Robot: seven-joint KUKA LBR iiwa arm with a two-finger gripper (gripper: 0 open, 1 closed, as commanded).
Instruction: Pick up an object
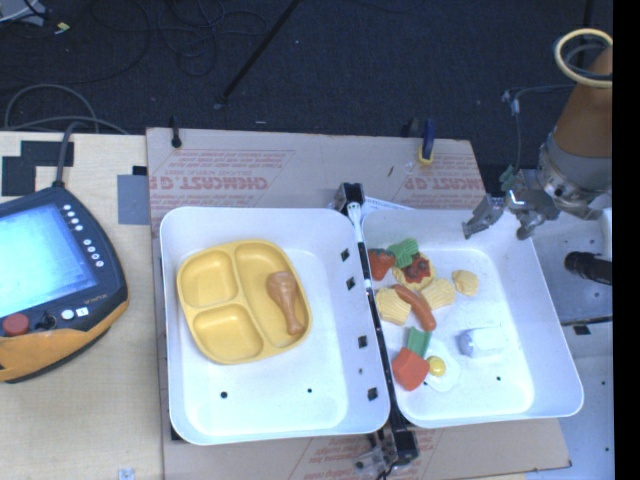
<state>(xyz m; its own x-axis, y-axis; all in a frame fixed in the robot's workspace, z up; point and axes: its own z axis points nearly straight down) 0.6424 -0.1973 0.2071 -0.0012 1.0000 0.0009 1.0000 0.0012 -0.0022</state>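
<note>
1. Currently, the gripper [505, 220] is seen above the right bin's [545, 298] far right corner, at the end of the arm [583, 128]. Its two fingers are spread apart, with nothing between them.
2. Candidate objects are clustered in the left half of the right bin: a green piece [403, 251], a red-topped piece [416, 267], a sausage [416, 308], a corn cob [393, 307], a yellow shell-like piece [465, 283], a carrot-like piece [411, 361], a fried egg [440, 370] and a pale lump [482, 342].
3. A drumstick [286, 302] is noted in the large compartment of the yellow tray [210, 283], which sits in the left bin [200, 398]. It is well apart from the gripper and judged a poor first choice.
4. The shell-like piece is judged the best target: it lies nearest the gripper and stands apart from its neighbours, so the fingers can be set down on either side without fouling anything.
5. The pale lump is a fair second; it too lies alone, near the bin's middle.
6. The middle heap (sausage, corn cob, red-topped piece) is best avoided. The items touch or overlap, and a finger is likely to land on a neighbour.
7. The descent is best made straight down, centred on the target, with the fingers kept wide until they are beside it.
8. The bin wall near the gripper is to be cleared before lowering.
</note>
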